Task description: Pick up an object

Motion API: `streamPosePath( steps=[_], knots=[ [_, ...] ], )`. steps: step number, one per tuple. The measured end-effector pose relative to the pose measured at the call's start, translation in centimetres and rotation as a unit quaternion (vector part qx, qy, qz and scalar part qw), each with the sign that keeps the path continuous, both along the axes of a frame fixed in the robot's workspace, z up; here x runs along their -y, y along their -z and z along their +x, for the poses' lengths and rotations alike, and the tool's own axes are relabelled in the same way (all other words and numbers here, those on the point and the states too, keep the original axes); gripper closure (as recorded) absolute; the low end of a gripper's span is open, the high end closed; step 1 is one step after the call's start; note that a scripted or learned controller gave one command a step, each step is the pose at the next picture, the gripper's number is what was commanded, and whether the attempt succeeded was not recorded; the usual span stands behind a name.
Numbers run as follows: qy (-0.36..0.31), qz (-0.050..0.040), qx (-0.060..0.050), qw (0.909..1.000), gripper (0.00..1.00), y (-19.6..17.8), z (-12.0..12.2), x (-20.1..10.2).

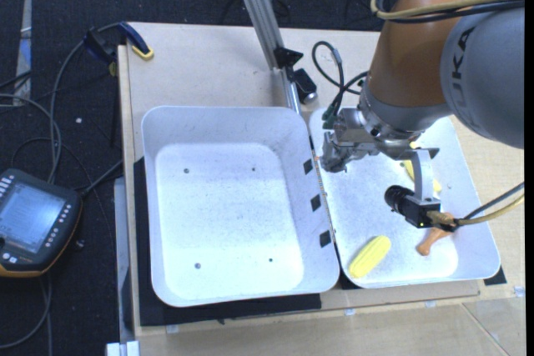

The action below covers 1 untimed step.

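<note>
One corn cob (369, 256), well below jaws (335, 165)

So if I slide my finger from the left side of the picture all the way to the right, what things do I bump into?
Handheld screen controller → blue and yellow clamp → left white bin → gripper → yellow corn cob → orange piece.

Matt speckled white plastic bins (167, 129); pale wood bench (200, 67).
</note>
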<state>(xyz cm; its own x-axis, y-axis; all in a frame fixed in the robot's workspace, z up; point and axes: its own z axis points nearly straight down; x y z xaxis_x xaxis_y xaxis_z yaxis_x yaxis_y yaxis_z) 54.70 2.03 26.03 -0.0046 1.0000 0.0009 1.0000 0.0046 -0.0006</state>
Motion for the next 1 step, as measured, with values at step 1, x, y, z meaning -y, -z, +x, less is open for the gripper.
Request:
streamPosePath(
  steps=[1],
  knots=[
    [0.0, 0.0, 0.0, 1.0, 1.0, -0.12, -1.36, -5.24]
  ],
)
